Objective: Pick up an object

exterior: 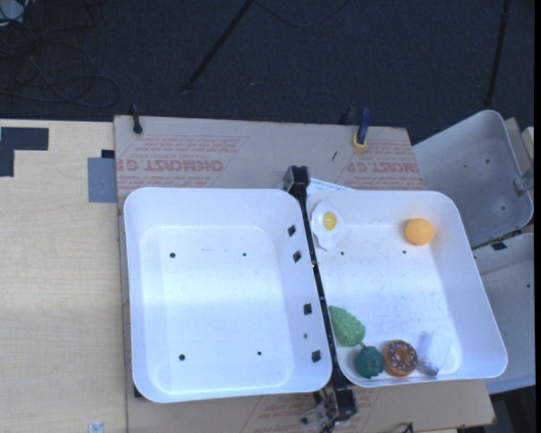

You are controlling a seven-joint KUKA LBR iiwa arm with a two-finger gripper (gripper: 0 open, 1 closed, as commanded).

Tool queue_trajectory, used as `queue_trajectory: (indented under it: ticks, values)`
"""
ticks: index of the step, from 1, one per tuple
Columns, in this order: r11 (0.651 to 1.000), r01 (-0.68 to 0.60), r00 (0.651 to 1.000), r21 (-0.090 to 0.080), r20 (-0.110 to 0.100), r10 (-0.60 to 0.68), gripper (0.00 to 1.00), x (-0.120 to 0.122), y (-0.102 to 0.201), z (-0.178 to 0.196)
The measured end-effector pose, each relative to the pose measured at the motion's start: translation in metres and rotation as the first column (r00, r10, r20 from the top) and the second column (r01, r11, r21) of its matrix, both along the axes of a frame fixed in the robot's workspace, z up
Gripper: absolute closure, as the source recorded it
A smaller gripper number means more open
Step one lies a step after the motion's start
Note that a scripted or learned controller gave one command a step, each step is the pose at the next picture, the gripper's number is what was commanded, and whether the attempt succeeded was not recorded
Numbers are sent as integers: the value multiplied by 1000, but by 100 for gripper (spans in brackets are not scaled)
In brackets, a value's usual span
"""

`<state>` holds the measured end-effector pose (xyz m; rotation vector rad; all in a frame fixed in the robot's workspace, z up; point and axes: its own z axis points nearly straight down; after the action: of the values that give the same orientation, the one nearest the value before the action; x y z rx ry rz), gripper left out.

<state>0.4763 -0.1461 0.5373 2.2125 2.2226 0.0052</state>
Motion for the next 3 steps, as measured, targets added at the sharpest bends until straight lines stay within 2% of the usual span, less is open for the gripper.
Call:
queue_trajectory:
  ticks: [1, 2, 3]
  values:
    - [1000, 6, 1000, 1, -11, -6, 0, 0, -13, -29]
    - [1000, 6, 1000, 1, -11, -6, 0, 0, -29, -49]
    - [1000, 3, 1000, 1, -8, -3, 0, 0, -28, -47]
